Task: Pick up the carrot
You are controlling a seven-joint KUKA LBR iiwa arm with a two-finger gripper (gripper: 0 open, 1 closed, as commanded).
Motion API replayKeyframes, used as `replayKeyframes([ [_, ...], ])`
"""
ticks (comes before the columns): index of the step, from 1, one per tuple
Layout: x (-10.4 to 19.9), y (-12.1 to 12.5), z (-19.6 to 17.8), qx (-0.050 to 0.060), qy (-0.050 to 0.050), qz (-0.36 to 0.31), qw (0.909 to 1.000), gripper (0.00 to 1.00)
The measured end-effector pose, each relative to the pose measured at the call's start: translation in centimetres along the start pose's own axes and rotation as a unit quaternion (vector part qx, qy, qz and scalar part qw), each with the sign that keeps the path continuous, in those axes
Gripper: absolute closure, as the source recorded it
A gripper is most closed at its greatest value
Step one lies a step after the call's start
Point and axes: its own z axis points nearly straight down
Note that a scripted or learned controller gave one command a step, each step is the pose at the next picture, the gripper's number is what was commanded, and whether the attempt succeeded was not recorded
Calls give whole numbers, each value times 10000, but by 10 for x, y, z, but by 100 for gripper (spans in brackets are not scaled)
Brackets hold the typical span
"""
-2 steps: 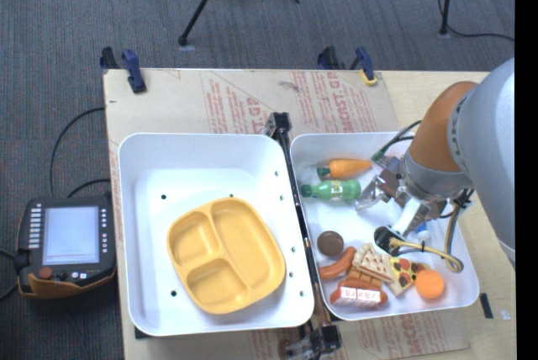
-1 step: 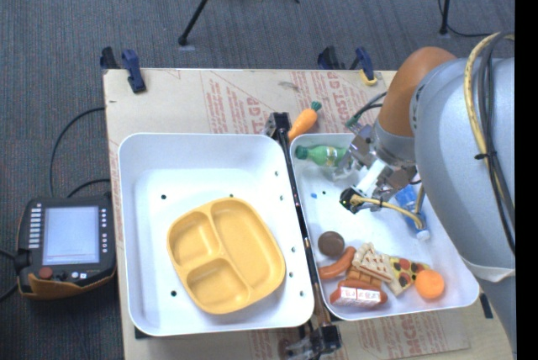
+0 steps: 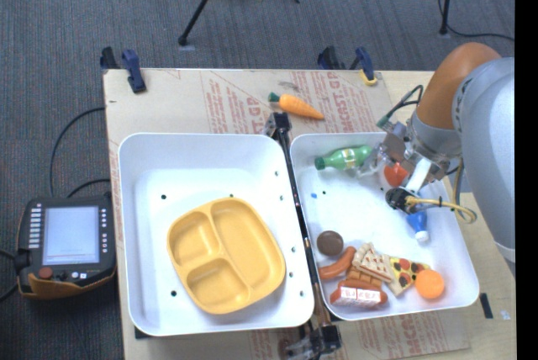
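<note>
Lying on the bare cardboard-coloured bench top (image 3: 210,102), outside both bins, the small orange toy carrot with its green leafy end (image 3: 296,104) sits at about twelve o'clock of the scene, just beyond the far rims where the two bins meet; its green end points toward nine o'clock and its tip toward four o'clock; nothing touches it.

The grey arm's two-finger gripper (image 3: 402,173) is over the right shallow white bin (image 3: 458,245), at roughly three o'clock of the whole view, low among the clutter at that bin's far right side; whether it is released, clenched or grasping anything I cannot tell, since cables and a red and a blue object crowd around it; the green plastic bottle lying on its side (image 3: 345,157) is just beside it at nine o'clock; from the gripper the carrot lies at about ten o'clock, well apart, with the bin's far rim between them.

By my judgement the task is barely begun: the carrot is not yet grasped or lifted; what is left is the whole of it, namely coming out of the right bin, crossing its rim, lining up over the carrot, closing on it and raising it.

The left shallow white bin (image 3: 143,173) holds a yellow compartment tray (image 3: 225,253) at seven o'clock of the scene.
</note>
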Motion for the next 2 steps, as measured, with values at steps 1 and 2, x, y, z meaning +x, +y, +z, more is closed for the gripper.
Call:
replayKeyframes([
  [1,1,1,-10,-82,-37,-66,9999,100],
  [2,-17,-4,-139,-243,-76,744,9969,100],
])
